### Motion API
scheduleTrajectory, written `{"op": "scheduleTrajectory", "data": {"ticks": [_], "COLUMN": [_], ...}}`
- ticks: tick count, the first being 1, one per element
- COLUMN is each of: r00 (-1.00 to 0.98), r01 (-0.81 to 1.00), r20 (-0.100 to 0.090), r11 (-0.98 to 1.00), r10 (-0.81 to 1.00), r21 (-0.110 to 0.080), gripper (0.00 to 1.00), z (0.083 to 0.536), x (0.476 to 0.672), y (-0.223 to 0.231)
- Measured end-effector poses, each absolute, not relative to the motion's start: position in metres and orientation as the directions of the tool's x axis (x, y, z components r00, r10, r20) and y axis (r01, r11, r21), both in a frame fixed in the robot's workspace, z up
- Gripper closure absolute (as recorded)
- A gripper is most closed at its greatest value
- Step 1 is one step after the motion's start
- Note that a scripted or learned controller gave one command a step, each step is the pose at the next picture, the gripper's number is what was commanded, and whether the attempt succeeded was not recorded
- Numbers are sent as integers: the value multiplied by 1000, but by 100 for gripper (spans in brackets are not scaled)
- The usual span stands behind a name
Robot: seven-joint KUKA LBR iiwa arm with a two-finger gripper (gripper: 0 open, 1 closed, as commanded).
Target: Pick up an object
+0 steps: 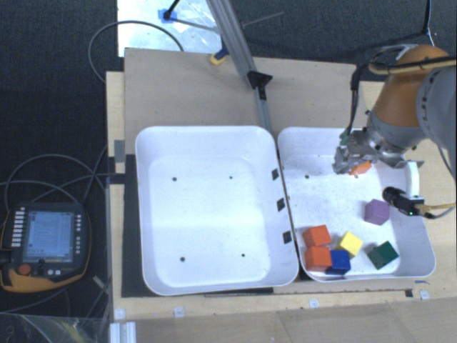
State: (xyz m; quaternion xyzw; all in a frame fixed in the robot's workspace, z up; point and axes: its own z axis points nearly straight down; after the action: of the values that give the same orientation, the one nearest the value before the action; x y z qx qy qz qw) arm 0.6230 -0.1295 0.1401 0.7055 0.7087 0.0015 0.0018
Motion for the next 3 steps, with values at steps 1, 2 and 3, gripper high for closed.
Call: {"op": "scheduleTrajectory", "data": {"ticks": [1,2,3], "r00": [-2,-5,-5], "r01": [1000,1000,1000], "r20": [-2,-2,-2], "r11": [2,5,5], "r10": [1000,1000,1000], "r21": [7,9,8], "gripper": [100,100,100], "z": [192,252,298], "x": [619,612,614], "y": [-138,-134,-134]}}
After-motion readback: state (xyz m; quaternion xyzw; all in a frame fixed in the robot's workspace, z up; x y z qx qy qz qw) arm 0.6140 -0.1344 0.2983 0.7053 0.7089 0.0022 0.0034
